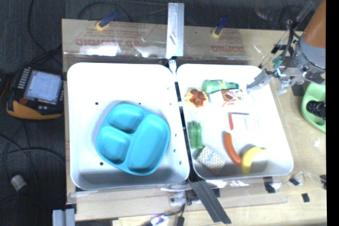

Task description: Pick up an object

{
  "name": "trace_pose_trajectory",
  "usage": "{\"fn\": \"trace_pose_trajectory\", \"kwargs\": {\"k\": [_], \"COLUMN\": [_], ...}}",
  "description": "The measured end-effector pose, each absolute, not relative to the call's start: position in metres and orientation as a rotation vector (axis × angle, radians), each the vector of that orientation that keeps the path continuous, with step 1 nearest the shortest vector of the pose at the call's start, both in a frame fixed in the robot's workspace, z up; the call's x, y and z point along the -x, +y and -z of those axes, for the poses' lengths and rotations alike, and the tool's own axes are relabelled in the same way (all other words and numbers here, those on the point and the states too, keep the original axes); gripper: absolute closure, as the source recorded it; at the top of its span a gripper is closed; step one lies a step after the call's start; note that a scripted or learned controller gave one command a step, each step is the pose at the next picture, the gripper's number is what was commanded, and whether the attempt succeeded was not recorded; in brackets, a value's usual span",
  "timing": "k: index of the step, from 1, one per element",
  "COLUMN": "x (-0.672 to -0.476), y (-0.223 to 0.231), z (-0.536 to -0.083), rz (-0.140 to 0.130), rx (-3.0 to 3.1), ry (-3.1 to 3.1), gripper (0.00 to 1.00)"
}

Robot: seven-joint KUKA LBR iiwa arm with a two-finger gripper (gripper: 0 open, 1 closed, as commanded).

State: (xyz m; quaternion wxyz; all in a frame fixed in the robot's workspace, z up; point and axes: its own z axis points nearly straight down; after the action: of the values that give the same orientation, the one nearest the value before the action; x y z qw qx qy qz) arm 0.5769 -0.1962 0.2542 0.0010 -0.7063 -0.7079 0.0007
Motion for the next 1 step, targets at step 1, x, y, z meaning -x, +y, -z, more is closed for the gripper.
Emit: {"fn": "trace_pose_trajectory", "kwargs": {"k": [1], "x": [-0.6245], "y": [-0.1676], "z": [-0.1308], "rz": [-0.002], "rx": [2.045], "ry": [-2.387], "gripper": [0.0]}}
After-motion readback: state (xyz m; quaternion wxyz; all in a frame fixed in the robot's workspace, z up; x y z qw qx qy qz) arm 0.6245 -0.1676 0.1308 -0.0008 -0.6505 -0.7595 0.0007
